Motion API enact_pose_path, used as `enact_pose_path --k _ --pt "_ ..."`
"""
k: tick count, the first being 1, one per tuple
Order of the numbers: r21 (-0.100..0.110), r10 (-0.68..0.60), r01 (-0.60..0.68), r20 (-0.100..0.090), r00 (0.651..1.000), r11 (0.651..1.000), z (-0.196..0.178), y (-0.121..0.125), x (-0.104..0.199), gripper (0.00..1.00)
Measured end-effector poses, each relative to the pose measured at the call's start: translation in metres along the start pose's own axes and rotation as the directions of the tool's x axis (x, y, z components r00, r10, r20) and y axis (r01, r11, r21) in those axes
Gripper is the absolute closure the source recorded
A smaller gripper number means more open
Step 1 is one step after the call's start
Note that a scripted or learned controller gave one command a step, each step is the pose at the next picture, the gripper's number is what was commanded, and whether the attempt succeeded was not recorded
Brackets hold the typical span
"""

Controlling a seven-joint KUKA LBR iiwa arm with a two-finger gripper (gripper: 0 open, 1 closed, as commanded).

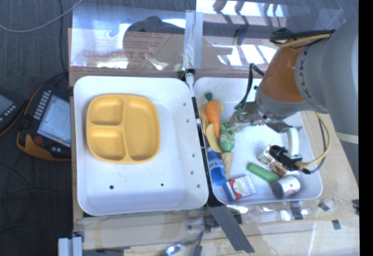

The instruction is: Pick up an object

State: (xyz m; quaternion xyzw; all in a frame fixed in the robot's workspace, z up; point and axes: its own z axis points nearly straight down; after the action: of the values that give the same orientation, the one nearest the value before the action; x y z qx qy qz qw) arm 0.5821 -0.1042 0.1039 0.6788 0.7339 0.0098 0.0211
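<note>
Gripper (234, 123) is hung low in the right bin (309, 188), just beside the green toy (227, 140) and carrot (213, 112). Whether anything's grabbed can't be told. Stuff's bunched along the divider, so a close approach is probably needed.

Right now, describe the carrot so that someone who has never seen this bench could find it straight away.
Look in the right bin, along its left wall beside the divider. Near the top of that row lies the carrot: it is the orange, tapered piece with a green top, above a green toy and a blue bottle.
</note>
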Motion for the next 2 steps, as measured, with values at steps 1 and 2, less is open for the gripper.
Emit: enact_pose_path --k 1,2 --pt "-0.003 0.197 -0.197 -0.005 0.980 0.980 0.000 -0.047 0.006 1.00" --pt "0.042 -0.025 0.026 -0.015 1.000 0.999 -0.083 -0.027 0.072 1.00"
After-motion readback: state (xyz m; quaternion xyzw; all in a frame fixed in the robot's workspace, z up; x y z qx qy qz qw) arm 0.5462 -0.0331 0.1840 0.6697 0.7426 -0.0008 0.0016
